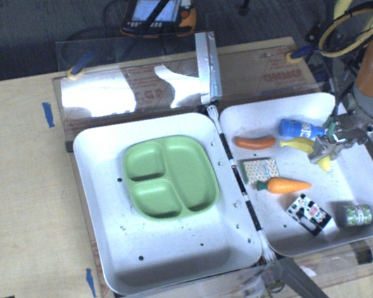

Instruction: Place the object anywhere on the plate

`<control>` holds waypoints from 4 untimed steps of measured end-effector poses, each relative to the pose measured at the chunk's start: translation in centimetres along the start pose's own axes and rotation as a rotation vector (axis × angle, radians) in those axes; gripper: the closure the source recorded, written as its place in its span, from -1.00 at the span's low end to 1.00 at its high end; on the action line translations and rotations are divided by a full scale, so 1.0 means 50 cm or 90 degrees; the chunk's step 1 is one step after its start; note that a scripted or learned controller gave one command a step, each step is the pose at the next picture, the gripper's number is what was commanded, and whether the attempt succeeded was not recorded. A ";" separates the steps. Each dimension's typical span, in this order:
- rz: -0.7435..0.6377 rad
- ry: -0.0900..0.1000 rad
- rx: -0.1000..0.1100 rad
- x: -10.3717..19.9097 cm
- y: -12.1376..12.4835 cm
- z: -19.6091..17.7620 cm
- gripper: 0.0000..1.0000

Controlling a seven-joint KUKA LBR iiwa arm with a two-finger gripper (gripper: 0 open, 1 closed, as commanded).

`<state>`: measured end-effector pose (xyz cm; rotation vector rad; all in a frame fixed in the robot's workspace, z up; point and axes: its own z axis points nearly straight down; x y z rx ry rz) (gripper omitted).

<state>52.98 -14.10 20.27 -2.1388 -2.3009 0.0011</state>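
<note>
Two white bins [114, 264] fill the bench. We see the gripper [327, 149] at right of frame, fingers clamped on a yellow banana [306, 146] by the far rim; the green plate [171, 176] lies unobstructed at centre-left.

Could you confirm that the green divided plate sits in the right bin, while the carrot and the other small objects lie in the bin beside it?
Not quite: the camera view shows the green divided plate in the left bin, not the right. The carrot and the other small objects do lie in the bin beside it, the right bin.
</note>
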 end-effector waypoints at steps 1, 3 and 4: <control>0.018 0.000 0.001 0.180 0.099 0.042 1.00; 0.127 -0.001 0.008 0.429 0.302 0.045 1.00; 0.128 -0.001 0.003 0.427 0.305 0.042 -1.00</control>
